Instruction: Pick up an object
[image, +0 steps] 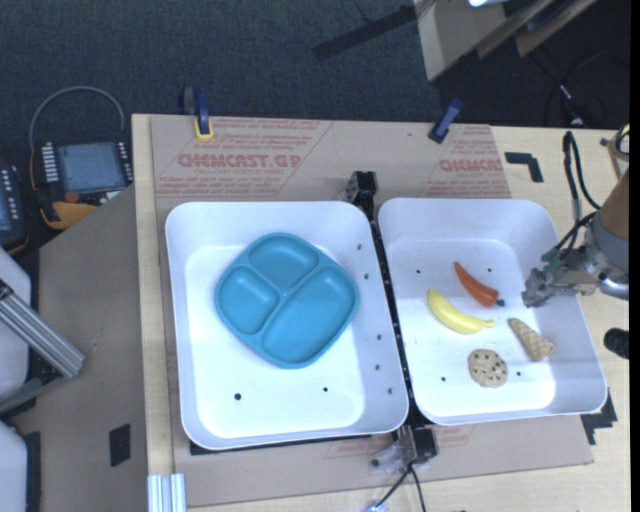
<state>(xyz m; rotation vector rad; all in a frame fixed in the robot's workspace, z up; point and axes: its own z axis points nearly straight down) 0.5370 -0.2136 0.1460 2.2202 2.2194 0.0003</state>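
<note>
The two-finger gripper (548, 287) hangs over the right white bin's (570, 392) right side, near the red-orange chilli-shaped toy (476, 283); whether its jaws are wide or narrow, I cannot tell. The yellow plastic banana (457, 313), tan wedge (531, 339) and round speckled cookie (487, 368) lie close together, so a descent could nudge a neighbour or slip off.

A blue divided plate (287, 311) lies in the left bin (200, 400); clamps (203, 112) grip the board.

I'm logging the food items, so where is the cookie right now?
The cookie lies in the right bin, near its front edge, just below the banana and left of the cone-shaped piece.
</note>
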